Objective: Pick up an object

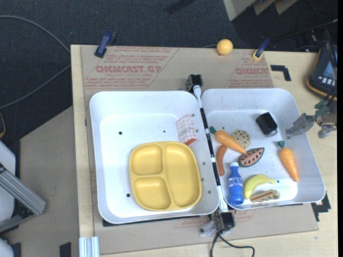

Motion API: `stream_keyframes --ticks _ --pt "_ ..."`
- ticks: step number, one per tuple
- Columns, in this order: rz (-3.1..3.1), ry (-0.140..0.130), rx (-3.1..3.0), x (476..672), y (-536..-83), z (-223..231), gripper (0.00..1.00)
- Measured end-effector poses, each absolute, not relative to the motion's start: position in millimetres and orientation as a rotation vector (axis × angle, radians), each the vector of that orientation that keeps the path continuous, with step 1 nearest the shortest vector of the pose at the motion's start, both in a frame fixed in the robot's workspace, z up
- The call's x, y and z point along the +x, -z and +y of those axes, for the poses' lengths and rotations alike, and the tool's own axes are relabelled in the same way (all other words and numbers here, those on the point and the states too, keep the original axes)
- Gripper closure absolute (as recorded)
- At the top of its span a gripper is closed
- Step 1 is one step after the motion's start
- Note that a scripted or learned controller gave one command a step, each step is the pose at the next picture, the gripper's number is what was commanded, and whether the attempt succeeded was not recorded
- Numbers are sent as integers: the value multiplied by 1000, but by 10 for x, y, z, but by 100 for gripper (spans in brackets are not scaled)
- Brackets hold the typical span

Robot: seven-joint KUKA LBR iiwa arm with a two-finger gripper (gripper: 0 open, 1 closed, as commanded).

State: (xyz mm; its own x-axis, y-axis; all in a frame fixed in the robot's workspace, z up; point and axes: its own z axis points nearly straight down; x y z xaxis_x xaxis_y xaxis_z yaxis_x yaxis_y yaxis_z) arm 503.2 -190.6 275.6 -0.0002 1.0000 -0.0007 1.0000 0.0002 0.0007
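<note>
The gripper [306,123], fingers apart and holding nothing, sits at the right bin's [300,189] three o'clock rim; a black block [266,123] lies beside it, a carrot [289,162] below. The left bin [107,143] holds a yellow plate [164,174].

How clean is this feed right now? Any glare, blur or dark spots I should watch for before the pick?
Camera view: even light on both bins, with soft shadows along the left bin walls; the yellow plate has a mild sheen but no washout; the gripper at the right bin edge is slightly soft; the small items, like the blue bottle, are sharp enough.
</note>
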Motion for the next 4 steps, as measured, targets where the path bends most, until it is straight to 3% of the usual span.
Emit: stream_keyframes --ticks 1,2,3,4 --pt "2223 1 2221 5887 -1944 -2054 0" --pt "2224 1 2222 6260 -1054 -2046 0" --pt "2222 -1 2216 6275 -1174 -2049 100" --pt "2223 -2 2219 5825 -2067 -1249 100"
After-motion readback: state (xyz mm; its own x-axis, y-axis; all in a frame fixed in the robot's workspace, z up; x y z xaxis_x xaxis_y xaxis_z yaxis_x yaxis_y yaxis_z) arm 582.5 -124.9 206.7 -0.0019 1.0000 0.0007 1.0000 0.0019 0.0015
